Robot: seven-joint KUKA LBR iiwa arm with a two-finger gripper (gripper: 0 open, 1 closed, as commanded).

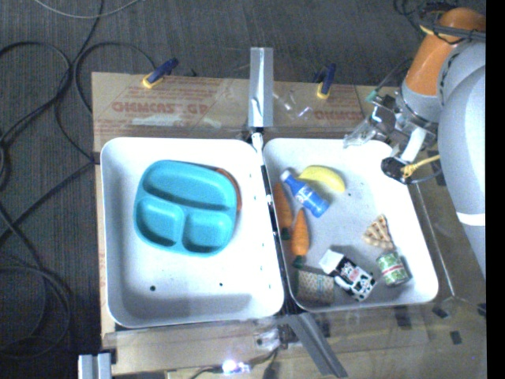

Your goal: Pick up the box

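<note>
I see small black-and-white printed cardboard box (pixel 353 278) in rt white bin (pixel 426 235), long axis running upper-left to lower-right; two-finger gripper (pixel 371 133) spread wide.

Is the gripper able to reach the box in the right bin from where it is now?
Probably yes. The gripper hangs over the far right corner of the right bin, and the box lies near the front edge, uncovered from above. The can and a dark woven piece lie close beside it, leaving little room.
</note>
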